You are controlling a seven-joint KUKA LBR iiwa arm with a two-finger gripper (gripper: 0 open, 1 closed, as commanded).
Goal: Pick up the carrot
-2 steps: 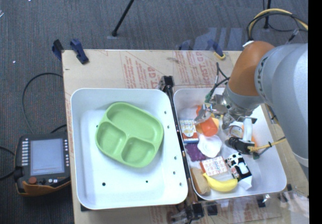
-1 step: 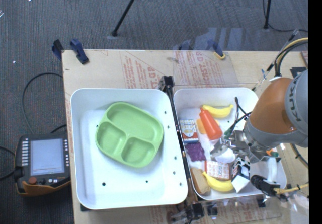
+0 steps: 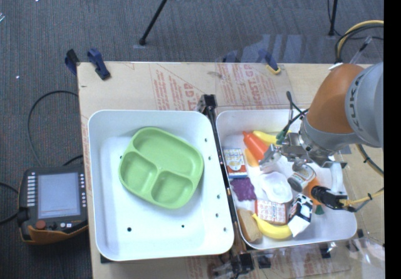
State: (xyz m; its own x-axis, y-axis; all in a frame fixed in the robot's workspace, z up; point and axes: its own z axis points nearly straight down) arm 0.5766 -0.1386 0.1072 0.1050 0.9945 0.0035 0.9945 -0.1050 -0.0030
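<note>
The carrot [image 3: 254,144] lies in the right bin [image 3: 235,122], near its upper left, touching a yellow banana [image 3: 266,137] behind it. The gripper [image 3: 283,156] hangs just to the carrot's right, over a white cup [image 3: 276,185]; I cannot tell its state. A green plate [image 3: 161,167] sits in the left bin [image 3: 106,221].

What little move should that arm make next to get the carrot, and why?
Probably a short shift toward the bin's upper-left and down: the carrot lies beside a yellow banana-like piece, just up-left of the gripper, which hovers over the cluttered right bin.
</note>
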